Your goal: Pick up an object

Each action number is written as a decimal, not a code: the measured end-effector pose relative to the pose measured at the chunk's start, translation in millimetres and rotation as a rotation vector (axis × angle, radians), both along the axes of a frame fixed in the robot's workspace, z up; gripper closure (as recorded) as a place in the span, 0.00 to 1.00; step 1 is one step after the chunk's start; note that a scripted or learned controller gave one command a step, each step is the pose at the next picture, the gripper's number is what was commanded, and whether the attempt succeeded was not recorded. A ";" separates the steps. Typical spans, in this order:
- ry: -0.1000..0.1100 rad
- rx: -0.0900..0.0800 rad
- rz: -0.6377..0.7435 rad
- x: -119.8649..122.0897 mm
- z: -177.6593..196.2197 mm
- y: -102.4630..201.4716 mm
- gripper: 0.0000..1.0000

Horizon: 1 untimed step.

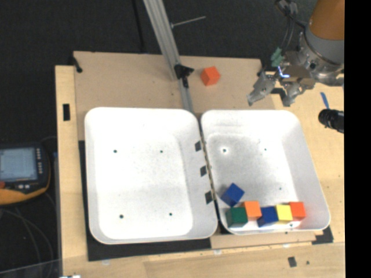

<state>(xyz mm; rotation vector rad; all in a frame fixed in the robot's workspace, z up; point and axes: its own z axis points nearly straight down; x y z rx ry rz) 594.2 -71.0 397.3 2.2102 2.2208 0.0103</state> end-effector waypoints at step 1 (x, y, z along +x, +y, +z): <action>0.008 0.000 -0.001 -15.3 6.1 9.6 0.00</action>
